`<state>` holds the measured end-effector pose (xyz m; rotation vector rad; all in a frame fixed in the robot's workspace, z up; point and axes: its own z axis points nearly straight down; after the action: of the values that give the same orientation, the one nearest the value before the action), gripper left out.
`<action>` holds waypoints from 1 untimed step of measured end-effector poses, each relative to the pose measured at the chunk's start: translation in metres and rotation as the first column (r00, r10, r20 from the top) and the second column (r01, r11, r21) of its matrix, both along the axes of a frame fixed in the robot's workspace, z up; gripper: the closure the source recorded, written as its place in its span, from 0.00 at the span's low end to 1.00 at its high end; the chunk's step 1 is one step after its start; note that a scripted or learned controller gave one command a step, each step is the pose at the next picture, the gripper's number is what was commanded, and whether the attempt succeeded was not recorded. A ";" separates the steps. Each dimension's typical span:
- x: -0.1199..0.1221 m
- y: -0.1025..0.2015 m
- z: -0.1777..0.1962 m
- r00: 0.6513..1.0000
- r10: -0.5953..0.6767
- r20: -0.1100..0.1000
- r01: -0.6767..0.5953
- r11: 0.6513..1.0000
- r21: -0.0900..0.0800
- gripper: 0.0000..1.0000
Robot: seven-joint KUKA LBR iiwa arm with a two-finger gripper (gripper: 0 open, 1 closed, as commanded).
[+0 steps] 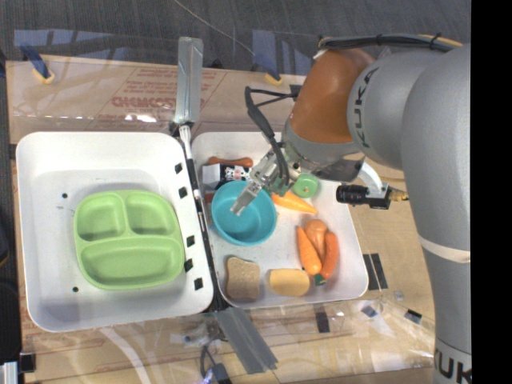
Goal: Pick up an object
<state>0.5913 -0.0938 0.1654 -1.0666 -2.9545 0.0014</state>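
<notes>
The tool (243, 202) hangs over the right bin (352, 238), its tip reaching down into the blue bowl (244, 218), near the bowl's upper inside wall; whether it is spread or pressed together cannot be told from this angle, and nothing is seen pinched in it. Just right of the tool lies a carrot (293, 203), with a green round piece (305, 186) above that. Further right and below, two more carrots (318, 248) lie side by side. Below the bowl sit a brown bread slice (242, 278) and, beside it, a yellow block (289, 281). Just above-left of the tool, at the bin's top edge, is a small orange and dark item (230, 167), too blurred to name. Well left, the other bin (40, 174) holds a green tray (126, 239).
</notes>
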 end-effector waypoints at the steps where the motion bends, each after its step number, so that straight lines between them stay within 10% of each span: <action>1: 0.031 -0.021 -0.049 0.959 -0.281 0.023 0.281 0.960 0.005 0.00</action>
<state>0.6228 -0.1152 0.1168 -1.4858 -2.7917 -0.0137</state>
